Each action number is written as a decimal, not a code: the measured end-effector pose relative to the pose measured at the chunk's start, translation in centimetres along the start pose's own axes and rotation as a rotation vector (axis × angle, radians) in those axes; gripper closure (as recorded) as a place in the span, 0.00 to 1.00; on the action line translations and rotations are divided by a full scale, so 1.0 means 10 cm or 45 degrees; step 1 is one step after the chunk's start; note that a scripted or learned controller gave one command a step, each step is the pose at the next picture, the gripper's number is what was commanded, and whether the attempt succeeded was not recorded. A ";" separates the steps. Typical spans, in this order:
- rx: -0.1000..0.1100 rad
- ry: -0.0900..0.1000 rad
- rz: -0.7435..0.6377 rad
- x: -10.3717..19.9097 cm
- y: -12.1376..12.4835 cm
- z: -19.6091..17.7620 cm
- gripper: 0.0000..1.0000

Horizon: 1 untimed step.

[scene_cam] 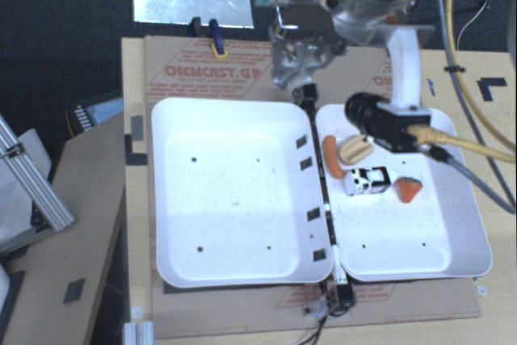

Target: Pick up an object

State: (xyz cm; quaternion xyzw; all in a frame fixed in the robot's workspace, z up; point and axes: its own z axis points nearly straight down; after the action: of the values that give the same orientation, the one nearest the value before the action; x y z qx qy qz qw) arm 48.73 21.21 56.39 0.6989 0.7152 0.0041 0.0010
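**Arm above the bins' far edge**

Camera view: the gripper point(297, 69) hangs over the far rim between both bins; whether it is apart or together, I cannot tell. The right bin point(420, 254) holds a sausage point(329, 157), bun point(355, 149), toy cow point(368, 181) and strawberry point(409, 189).

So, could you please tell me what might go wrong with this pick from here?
The objects crowd together: the orange sausage touches the bread roll, with the black-and-white toy just below, so a grasp may nudge or catch two. The hand hangs over the bins' far edge and the divider, and could strike either when descending.
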 end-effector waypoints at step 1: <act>0.025 -0.013 0.034 -0.35 -0.04 1.47 1.00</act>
State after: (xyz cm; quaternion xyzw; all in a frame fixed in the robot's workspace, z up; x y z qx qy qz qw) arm 48.57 17.75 41.64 0.7082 0.7060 -0.0066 -0.0024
